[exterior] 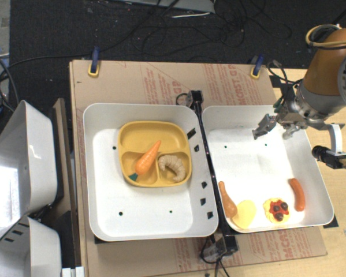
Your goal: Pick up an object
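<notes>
1 slim orange sausage, lying flat.

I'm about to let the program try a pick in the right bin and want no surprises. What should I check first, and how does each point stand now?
1. Hand holds nothing: ok, nothing between its fingers.
2. Hand above the right white bin: ok, over its upper part.
3. Targets present: ok; orange sausage, orange drumstick-shaped toy, pale yellow disc and yellow round toy with dark toppings lie along the near edge.
4. Sausage stands apart: ok.
5. Drumstick and disc apart: not ok, they touch.
6. Height above the bin floor: cannot tell.
</notes>
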Robot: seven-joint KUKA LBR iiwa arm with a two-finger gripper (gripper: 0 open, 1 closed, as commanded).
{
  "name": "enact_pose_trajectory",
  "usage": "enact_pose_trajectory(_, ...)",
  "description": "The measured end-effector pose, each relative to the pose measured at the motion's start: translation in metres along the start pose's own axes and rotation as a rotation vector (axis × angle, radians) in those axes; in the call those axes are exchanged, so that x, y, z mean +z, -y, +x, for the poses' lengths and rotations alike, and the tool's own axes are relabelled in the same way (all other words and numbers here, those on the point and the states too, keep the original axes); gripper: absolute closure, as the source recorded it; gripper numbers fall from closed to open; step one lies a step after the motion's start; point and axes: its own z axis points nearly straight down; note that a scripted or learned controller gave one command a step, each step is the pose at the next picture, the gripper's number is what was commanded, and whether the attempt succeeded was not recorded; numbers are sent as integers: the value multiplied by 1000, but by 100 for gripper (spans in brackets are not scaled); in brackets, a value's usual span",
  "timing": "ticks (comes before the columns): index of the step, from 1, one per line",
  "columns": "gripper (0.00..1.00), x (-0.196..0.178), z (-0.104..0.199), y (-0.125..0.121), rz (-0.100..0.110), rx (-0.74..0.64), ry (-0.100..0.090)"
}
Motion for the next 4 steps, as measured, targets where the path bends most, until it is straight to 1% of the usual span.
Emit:
enact_pose_trajectory(1,0,63,0,3,-1,1,0)
enact_pose_trajectory(2,100,50,0,1,-6,0,2)
enact_pose_trajectory(3,100,-3,3,11,-7,2,1)
enact_pose_trajectory(4,100,-64,10,12,-10,-3,2)
